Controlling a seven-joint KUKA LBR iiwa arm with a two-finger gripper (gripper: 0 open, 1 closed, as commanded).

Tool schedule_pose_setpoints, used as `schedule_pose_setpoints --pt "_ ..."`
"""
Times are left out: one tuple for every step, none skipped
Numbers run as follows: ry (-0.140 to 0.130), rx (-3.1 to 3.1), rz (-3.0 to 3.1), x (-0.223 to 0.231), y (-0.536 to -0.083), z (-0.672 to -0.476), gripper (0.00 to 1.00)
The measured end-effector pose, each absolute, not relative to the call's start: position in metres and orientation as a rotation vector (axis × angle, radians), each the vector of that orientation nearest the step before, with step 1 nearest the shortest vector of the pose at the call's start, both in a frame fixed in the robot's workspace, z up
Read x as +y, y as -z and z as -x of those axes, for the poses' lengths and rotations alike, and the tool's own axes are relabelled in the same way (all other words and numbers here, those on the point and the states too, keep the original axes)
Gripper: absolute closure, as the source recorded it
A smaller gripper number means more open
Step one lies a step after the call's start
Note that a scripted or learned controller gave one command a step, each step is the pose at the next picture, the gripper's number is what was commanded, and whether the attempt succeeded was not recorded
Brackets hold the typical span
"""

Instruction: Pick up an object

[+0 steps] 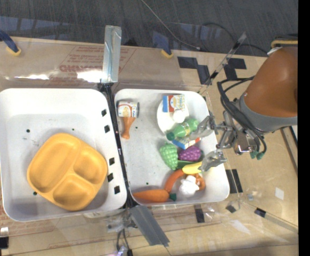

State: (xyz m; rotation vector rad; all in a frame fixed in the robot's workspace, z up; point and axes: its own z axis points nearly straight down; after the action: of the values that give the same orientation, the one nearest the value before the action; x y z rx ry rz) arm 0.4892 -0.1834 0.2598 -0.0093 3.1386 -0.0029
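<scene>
1. The claw (211, 141) hangs over the right rim of the right bin (144, 159). Its two fingers are spread wide, one near the rim's upper half and one lower, with nothing between them. It is carrying nothing.
2. In my judgement that wide spread is held ready for a descent onto the toy food heaped against this same right edge, so the pick has not yet begun.
3. Just beside the claw, inside the rim, a green bottle (182, 128) lies on its side, touching a white plate (168, 119). Purple grapes (190, 154), green grapes (169, 155) and a yellow piece (192, 168) crowd below it.
4. Along the bin's bottom edge lies an orange carrot (153, 196), beside a white-and-orange toy (189, 185). The tight packing may make a clean single grip awkward.
5. By the bin's left wall a drumstick (127, 126) lies apart, easier to isolate.
6. The left bin (16, 116) holds a yellow compartment tray (67, 170), towards its bottom edge.
</scene>
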Motion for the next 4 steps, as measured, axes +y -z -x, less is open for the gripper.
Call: schedule_pose_setpoints --pt "-0.004 3.147 -0.056 -0.207 -0.113 -0.479 0.0" --pt "-0.002 3.142 -0.013 -0.178 -0.093 -0.499 0.0" --pt "0.014 3.104 0.32 -0.137 -0.097 -0.484 0.0" --pt "0.008 3.124 0.142 -0.122 -0.095 -0.486 0.0"
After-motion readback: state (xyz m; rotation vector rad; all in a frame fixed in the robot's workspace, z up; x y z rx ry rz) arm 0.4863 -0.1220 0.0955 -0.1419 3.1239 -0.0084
